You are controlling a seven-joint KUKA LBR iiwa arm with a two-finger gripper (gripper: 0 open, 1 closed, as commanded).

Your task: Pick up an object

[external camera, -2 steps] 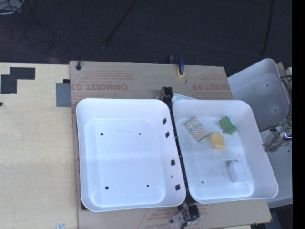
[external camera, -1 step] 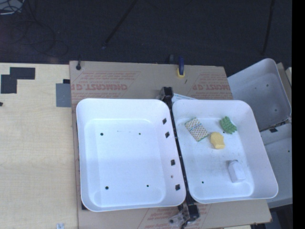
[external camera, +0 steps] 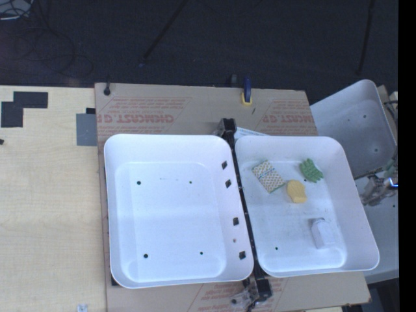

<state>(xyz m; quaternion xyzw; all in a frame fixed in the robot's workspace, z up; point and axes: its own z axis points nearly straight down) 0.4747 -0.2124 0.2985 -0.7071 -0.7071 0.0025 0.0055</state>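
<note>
From the camera above the bench, two white bins sit side by side on a sheet of brown cardboard (external camera: pixel 169 109) with red print. The cardboard lies on a pale wooden bench top (external camera: pixel 45 200).

The left bin (external camera: pixel 120 174) has only a few small dark dots on its floor. The right bin (external camera: pixel 286 242) touches it along a dark seam and holds all the loose things. A checked pad (external camera: pixel 268 175) lies tilted near the far left of that bin. A green piece (external camera: pixel 311 170) lies to its right, near the far wall. A yellow lump (external camera: pixel 296 192) sits just beside the pad and a little nearer than the green piece. A pale grey block (external camera: pixel 318 233) rests apart from these, toward the near right corner, and is hard to make out against the white floor. All four lie on the bin floor.

A small yellow and blue clamp (external camera: pixel 247 94) grips the far edge of the cardboard. A grey metal plate (external camera: pixel 351 116) leans beyond the right bin's far corner. Whether the claw is released or clenched I cannot tell.
</note>
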